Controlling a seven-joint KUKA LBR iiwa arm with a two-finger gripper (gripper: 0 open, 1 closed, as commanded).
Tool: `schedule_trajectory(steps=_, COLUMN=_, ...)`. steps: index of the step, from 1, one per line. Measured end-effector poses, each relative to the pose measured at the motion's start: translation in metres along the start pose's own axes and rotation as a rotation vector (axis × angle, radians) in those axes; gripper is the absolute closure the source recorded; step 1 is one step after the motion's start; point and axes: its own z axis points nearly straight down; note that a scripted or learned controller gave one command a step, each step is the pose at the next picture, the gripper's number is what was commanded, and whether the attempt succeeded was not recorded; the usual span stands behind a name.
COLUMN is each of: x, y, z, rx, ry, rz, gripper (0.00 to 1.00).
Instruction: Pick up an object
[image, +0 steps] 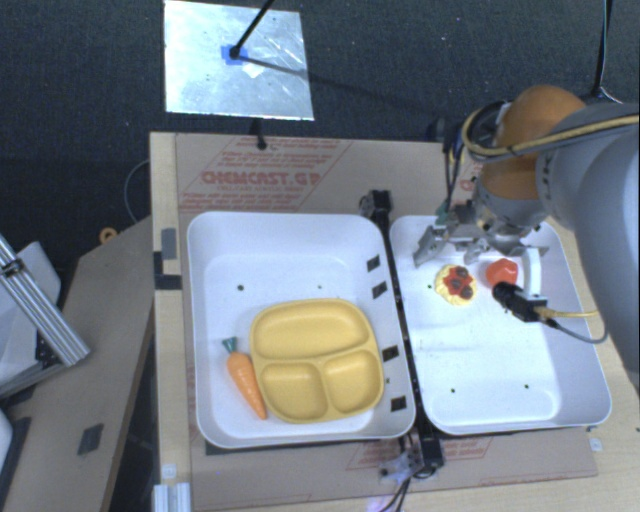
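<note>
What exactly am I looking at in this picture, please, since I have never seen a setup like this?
A camera fixed above the bench looks down at a slant on two shallow white bins. The grey arm reaching in from the right is a robot meant to pick something up. Its gripper sits over the right bin, near a small round toy pizza and a red toy. The left bin contains a yellow divided plate with a toy carrot beside it. I see nothing held.

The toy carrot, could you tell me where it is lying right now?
The toy carrot lies in the left bin, near its front-left corner, right against the left edge of the yellow divided plate.
</note>
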Motion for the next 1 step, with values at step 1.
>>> schedule_trajectory(steps=1, x=0.0006, y=0.0028, z=0.0344, rx=-0.009, ry=-0.001, rz=0.001, gripper=0.0)
